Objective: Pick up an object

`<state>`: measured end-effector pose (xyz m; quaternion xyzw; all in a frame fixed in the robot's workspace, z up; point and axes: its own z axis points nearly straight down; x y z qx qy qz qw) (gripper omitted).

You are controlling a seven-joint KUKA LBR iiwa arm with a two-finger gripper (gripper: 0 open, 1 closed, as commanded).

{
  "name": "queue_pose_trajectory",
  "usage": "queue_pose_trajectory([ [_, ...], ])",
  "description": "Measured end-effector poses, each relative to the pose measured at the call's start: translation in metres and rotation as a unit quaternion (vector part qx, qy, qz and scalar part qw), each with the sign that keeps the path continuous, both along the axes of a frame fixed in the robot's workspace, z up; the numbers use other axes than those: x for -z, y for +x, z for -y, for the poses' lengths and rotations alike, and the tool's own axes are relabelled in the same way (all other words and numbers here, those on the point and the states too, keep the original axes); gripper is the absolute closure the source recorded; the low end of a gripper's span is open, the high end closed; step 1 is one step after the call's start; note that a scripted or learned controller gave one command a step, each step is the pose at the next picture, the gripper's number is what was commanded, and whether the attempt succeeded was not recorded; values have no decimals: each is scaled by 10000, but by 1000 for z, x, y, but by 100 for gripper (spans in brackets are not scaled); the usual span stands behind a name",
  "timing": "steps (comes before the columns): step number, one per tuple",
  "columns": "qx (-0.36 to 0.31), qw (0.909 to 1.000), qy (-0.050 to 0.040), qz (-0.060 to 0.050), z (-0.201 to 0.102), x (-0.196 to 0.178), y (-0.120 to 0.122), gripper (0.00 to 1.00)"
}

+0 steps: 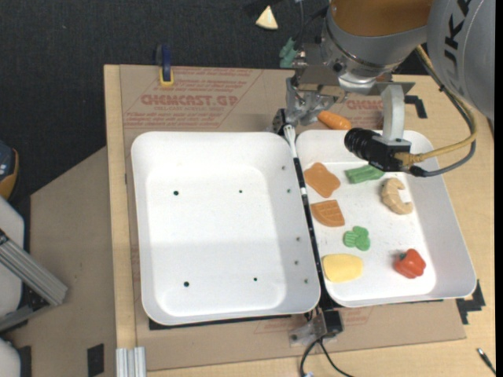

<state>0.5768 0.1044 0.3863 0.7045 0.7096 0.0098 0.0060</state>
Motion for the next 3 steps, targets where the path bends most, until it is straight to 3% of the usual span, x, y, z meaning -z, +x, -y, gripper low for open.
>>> queue_pose_trajectory([
  [1,83,9999,-36,-134,87,43,-28,100],
  [2,10,10000,-22,-93,26,51,17,100],
  [3,1,9999,-17,-104,-37,65,24,100],
])
